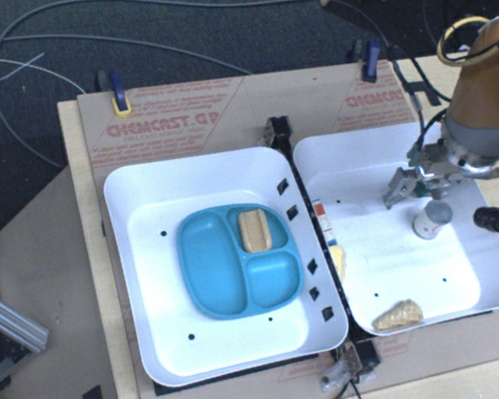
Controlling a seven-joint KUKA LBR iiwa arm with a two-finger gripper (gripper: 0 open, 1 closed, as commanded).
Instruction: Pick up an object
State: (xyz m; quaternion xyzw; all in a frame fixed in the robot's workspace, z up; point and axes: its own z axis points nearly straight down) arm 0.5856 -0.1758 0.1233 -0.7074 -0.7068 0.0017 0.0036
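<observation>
Camera view, looking down: two white bins on the surface (105, 292). Left bin (159, 340) holds a blue divided tray (219, 274) with a tan block (254, 231) in its far right compartment. Right bin (487, 278) has a tan crumpled piece (397, 315) at its near edge, a yellow thing (337, 260) tight against the divider, and a small grey cylinder (429, 223) near the middle right.

My arm (483, 100) comes in from the right; the gripper (415, 179) hangs over the far part of the right bin, just far of the cylinder. I can't tell whether it is spread or pressed together, and I see nothing in it.

Closest target is the cylinder: I judge it light, stiff and smooth, so likely to roll or slip. I'd pinch across its round sides, low on the body. The crumpled piece looks soft and lies close to the wall, so it is harder to reach.
</observation>
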